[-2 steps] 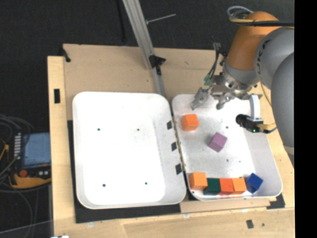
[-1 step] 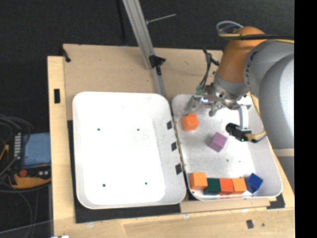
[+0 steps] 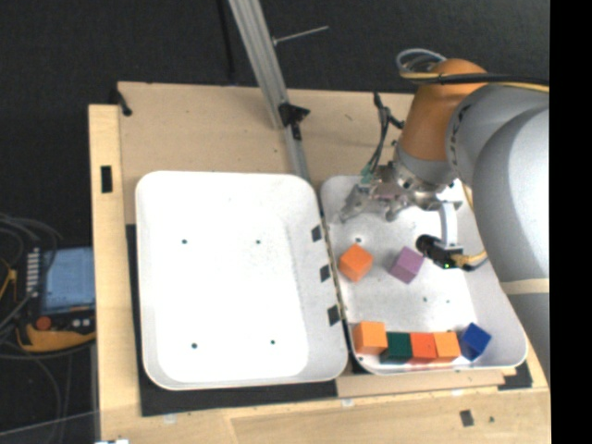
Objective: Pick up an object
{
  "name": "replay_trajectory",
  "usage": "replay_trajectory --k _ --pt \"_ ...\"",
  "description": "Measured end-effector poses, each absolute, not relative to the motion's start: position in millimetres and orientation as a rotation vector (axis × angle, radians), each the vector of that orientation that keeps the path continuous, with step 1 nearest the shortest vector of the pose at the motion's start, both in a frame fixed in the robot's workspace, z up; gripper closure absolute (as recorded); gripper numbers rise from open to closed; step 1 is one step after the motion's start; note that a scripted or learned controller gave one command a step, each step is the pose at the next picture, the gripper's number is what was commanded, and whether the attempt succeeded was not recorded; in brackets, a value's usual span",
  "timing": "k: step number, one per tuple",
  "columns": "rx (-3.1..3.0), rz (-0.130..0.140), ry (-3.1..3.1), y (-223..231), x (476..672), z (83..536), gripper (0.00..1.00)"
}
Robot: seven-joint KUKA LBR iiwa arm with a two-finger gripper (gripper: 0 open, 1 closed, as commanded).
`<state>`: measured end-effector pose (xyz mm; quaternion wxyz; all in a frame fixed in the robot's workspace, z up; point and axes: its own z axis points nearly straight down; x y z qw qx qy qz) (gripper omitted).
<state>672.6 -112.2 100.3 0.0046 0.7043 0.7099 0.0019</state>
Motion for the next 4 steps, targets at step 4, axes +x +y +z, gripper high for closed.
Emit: replay_trajectory --k 4 --pt "2.209 0.005 2.230 -123 678.3 246 1.00"
